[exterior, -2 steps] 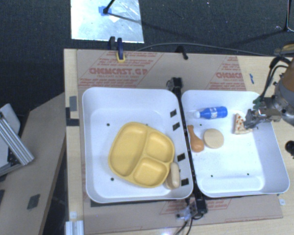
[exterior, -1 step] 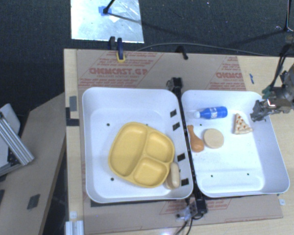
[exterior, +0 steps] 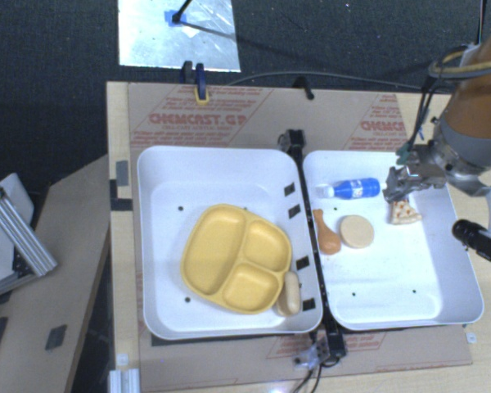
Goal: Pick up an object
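Note:
My gripper [exterior: 398, 188] hangs over the right bin [exterior: 393, 301], near its far right part, just above a pizza slice [exterior: 406, 212]. A blue and white bottle [exterior: 350, 189] lies on its side just left of the gripper. A round tan cracker [exterior: 357, 232] and a brown chicken leg [exterior: 327, 233] lie further left in the same bin. Nothing shows between the fingers, and their spread is too small and dark to read.
The left bin [exterior: 172, 178] holds a yellow divided plate [exterior: 236, 257] with a pale bread roll [exterior: 290, 293] at its near right corner. A black clamp bar [exterior: 307, 244] runs between the bins. The grey arm with its orange band [exterior: 479, 97] rises at the right.

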Motion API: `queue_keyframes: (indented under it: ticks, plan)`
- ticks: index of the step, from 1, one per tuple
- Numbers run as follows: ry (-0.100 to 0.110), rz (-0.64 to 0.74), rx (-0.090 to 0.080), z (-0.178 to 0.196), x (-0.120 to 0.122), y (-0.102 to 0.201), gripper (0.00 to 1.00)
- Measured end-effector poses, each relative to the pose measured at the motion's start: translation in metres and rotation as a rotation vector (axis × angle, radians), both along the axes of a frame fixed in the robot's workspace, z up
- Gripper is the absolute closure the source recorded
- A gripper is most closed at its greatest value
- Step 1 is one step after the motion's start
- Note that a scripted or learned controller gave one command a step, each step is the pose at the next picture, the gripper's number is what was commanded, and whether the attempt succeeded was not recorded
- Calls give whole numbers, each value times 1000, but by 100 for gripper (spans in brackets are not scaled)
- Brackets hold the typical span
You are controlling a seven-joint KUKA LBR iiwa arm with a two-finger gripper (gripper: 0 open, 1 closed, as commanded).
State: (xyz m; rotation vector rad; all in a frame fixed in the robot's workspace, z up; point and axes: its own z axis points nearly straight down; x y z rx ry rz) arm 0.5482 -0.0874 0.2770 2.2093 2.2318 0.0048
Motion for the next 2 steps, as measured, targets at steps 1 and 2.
queue_keyframes:
  ticks: [1,2]
  plan:
    - [0,0,0,-1,12,52,100]
    - [1,0,0,-20,29,110,100]
